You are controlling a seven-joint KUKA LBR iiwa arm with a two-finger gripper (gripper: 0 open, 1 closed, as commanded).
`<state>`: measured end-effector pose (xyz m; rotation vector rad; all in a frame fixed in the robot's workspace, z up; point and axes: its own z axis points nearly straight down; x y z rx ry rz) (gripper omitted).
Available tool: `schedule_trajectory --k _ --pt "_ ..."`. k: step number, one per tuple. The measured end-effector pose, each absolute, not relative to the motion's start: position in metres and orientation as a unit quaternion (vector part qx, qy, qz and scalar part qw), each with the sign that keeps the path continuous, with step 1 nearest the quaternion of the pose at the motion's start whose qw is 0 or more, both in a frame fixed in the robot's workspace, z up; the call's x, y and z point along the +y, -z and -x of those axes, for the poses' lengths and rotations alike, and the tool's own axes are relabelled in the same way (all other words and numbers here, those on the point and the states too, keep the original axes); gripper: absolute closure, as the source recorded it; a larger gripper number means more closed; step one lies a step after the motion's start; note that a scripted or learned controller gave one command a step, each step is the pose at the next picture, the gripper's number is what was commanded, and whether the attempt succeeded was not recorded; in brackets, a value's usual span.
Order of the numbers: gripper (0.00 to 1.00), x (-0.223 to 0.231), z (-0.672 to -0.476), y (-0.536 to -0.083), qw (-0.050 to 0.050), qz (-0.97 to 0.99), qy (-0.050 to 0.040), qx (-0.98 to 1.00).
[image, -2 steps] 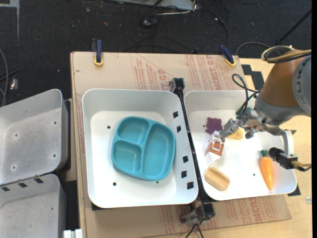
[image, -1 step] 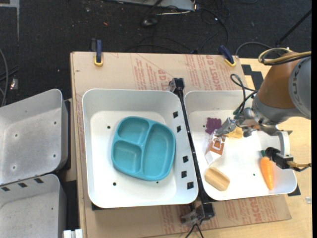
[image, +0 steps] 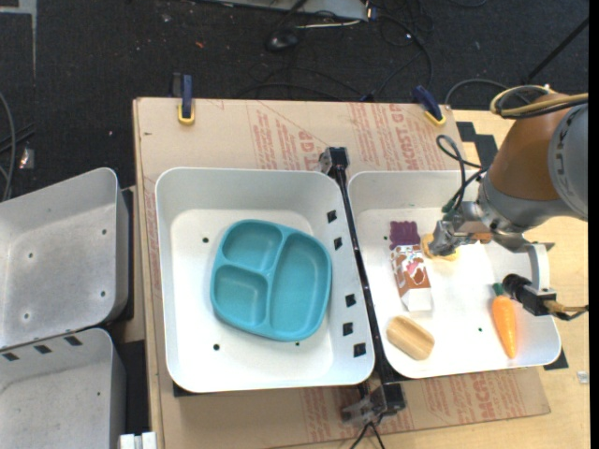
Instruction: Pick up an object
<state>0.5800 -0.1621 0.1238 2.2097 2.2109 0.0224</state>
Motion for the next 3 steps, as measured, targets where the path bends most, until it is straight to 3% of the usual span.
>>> schedule_trajectory --k 1,3 --pt "1.00 -0.157 -0.578 -0.169 0.002 -0.706 -0.0010 0.708" --pt "1.00 -0.148 -0.579 -0.269 0.003 -0.706 -0.0016 0.708"
